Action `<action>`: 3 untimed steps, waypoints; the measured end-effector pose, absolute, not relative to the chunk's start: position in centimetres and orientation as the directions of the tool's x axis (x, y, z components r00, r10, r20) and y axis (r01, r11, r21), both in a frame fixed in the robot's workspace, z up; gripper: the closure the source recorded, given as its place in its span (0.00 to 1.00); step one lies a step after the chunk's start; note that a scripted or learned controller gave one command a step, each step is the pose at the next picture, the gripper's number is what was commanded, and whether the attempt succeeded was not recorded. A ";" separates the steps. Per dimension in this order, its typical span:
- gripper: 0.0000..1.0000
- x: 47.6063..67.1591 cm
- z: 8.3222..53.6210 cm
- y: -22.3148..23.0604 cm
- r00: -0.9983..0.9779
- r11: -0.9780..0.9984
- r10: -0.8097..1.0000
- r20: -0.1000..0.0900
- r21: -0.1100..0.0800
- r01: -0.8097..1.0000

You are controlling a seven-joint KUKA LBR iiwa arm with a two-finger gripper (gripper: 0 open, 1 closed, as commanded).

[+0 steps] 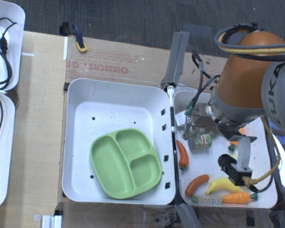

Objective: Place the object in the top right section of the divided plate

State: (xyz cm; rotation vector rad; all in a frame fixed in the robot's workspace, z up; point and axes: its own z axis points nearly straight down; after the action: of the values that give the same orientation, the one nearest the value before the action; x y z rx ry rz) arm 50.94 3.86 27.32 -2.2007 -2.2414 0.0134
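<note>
While my pincer (197, 131) hangs over the right bin (272, 166), I can't tell if it's spread or pinching. A small green can (202, 140) sits right under it, w/ toy veg near. Green plate (125, 162) waits in the left bin (74, 129), nothing on it. Might grab badly & drop the can crossing the bin wall.

**Bench and what rests on it**

The wooden bench (32, 139) carries two shallow white bins side by side. The right bin (268, 199) lies directly under the gripper (197, 132); the left bin (75, 144) sits just left of it, the two touching along a shared edge. A sheet of brown cardboard (112, 64) lies flat beyond both bins, with a blue-and-yellow clamp (75, 36) at its far left corner.
</note>
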 end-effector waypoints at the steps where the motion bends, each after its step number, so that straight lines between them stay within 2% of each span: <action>1: 1.00 49.7 22.3 9.1 -0.088 0.088 0.996 -0.002 -0.004 0.996; 2: 1.00 47.8 31.8 1.2 0.381 -0.381 0.924 -0.004 -0.001 0.924; 3: 1.00 48.6 19.0 4.4 0.211 -0.211 0.977 -0.003 -0.006 0.977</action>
State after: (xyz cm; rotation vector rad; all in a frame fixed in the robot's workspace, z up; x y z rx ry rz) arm 48.63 4.36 18.98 -2.4427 -1.9718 0.0096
